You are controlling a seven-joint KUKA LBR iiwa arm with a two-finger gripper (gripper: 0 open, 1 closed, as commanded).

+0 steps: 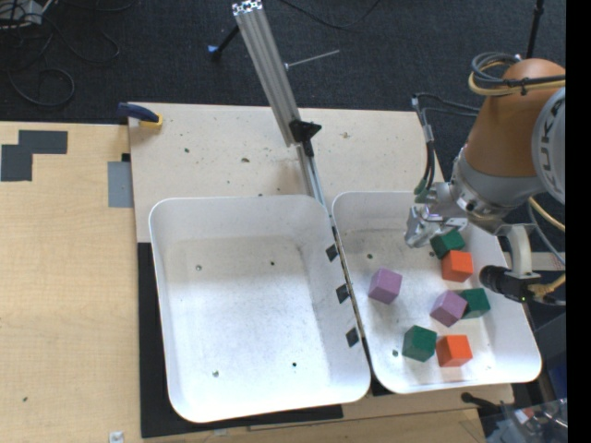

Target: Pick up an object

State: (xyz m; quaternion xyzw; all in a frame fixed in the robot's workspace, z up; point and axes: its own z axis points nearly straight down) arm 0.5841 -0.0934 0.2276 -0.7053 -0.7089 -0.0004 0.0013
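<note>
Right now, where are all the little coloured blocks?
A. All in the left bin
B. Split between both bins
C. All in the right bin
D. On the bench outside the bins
C: the purple, green and orange blocks, and the rest, all lie in the right bin, below the gripper.

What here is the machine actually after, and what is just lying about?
Part of the job:
- gripper, over the right bin
- seven blocks in that bin: three green, two orange, two purple

Just lying about:
- left bin
- blue and yellow clamp
- slanted metal rail
- cables on the floor
</note>
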